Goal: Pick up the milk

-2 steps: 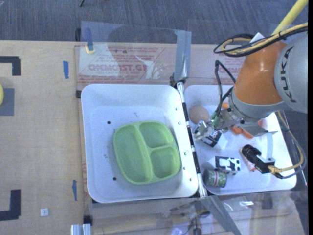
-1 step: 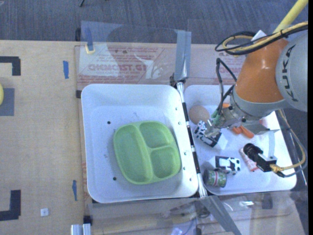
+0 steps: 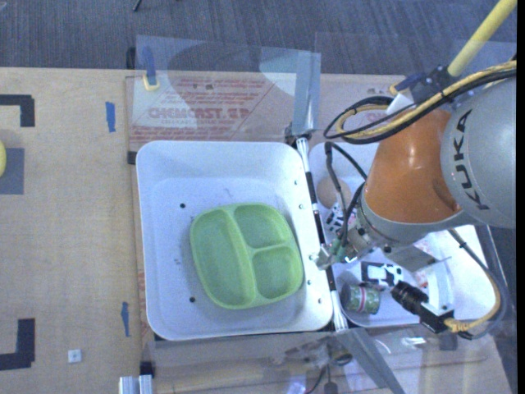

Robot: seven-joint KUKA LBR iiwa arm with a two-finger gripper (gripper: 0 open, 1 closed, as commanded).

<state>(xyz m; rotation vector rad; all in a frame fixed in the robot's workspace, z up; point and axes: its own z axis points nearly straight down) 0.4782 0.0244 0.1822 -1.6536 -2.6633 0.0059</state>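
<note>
Hovering low in the right bin (image 3: 466,238), a grey arm (image 3: 484,154) with a glossy orange band, hiding most of it; gripper (image 3: 379,271) beneath, its opening impossible to tell. Lying just below the gripper, a round green can (image 3: 361,299). Sitting just left against the bin wall, a small white black-printed pack (image 3: 335,218), perhaps the milk. Resting farther left, a matte green three-part plate (image 3: 246,255) in the left bin (image 3: 156,220).

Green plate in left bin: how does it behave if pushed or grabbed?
The plate is probably stiff and light, since it looks like moulded plastic with three compartments. It lies flat on the smooth floor of the bin, so a push would likely slide it, not tip it. Its low rounded rim may slip from a pinch.
</note>
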